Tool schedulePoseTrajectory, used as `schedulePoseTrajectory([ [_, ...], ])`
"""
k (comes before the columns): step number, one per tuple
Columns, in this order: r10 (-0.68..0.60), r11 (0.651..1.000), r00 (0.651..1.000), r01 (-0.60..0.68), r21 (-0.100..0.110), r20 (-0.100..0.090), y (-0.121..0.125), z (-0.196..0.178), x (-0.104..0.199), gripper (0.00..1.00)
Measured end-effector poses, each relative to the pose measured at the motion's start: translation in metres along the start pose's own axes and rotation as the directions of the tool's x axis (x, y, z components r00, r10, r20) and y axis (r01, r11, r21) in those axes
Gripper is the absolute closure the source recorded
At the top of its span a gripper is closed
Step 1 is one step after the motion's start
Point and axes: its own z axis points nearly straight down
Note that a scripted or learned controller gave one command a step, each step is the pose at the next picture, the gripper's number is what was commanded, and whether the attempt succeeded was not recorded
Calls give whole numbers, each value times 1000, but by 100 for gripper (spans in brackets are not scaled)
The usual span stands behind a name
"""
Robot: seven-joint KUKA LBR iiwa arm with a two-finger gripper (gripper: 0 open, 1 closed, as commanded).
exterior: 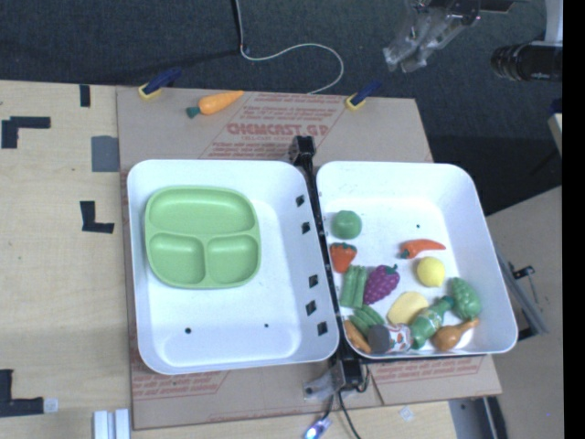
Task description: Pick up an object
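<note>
Claw [416, 48] blurred, high above far edge of worktop [55, 245], arm cut off at top; fingers state cannot tell. Toy fruits, vegetables crowd right bin [457, 186]; purple grapes [382, 283] among them, some overlapped.

floor: dark grey carpet [110, 16] across the top, a white cable [292, 55] looping over it | bench: pale wood top [55, 273] with black tape marks [27, 131] | cardboard sheet [274, 131] with red lettering, held by blue-and-yellow clamps [160, 82] | light: even, soft
</note>
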Motion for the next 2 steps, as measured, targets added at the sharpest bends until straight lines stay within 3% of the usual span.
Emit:
schedulePoseTrajectory([
  [2,0,1000,1000,0,8,0,-32,4,102,100],
])
